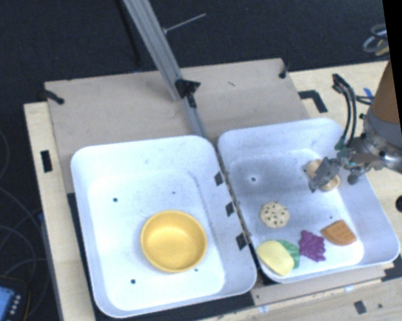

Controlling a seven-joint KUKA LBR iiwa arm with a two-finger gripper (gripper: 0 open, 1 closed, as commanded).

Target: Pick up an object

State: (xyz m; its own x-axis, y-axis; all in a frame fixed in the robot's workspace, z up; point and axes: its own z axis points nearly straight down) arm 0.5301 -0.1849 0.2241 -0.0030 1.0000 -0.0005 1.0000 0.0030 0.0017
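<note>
Dark floor surrounds your pale desk (pixel 56 215) with two white bins. Look at the right bin (pixel 361 233): a small tan object (pixel 321 175) sits near its upper right, and the hand (pixel 328 173) is right at it, though you cannot tell whether it grips. Below lie a chocolate-chip cookie (pixel 274 214), an orange wedge (pixel 339 233), purple grapes (pixel 312 245) and a yellow-green piece (pixel 277 257). Your left bin (pixel 99 179) holds a yellow bowl (pixel 172 240).
</note>
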